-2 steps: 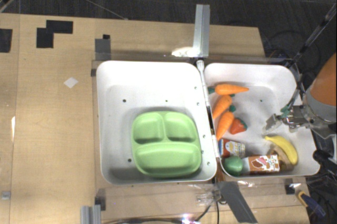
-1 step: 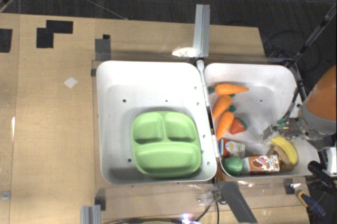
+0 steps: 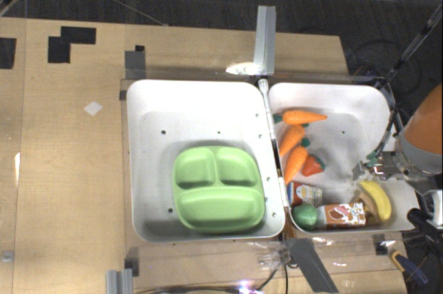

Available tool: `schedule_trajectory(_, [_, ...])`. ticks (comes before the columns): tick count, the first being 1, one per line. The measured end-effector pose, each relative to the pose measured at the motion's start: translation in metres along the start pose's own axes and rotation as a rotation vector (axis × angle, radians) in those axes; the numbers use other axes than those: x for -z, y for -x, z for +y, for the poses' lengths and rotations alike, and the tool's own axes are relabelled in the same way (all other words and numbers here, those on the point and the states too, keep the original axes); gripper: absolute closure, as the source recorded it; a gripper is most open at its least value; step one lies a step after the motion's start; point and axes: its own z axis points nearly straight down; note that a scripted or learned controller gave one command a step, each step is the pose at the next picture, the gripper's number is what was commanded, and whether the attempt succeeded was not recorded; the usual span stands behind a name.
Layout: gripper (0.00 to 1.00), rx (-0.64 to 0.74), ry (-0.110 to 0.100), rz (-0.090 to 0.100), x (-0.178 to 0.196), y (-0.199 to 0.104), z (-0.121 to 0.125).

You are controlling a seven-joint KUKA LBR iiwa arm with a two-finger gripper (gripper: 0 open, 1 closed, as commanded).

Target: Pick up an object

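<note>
Curved yellow banana, tapered orange carrots, smooth, seemingly plastic green tray

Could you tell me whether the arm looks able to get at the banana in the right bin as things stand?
Probably yes: the banana lies uncovered near the right bin's right side, just below the gripper, with nothing lying over it.

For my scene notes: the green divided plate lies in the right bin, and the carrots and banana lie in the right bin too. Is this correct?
Not quite. The camera view shows the green divided plate in the left bin, not the right one. The carrots and banana do lie in the right bin.
</note>
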Motion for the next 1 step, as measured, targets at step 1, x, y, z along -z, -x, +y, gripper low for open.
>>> schedule_trajectory(1, [1.00,-0.043,-0.004,0.001,0.1007,-0.0356,0.0302])
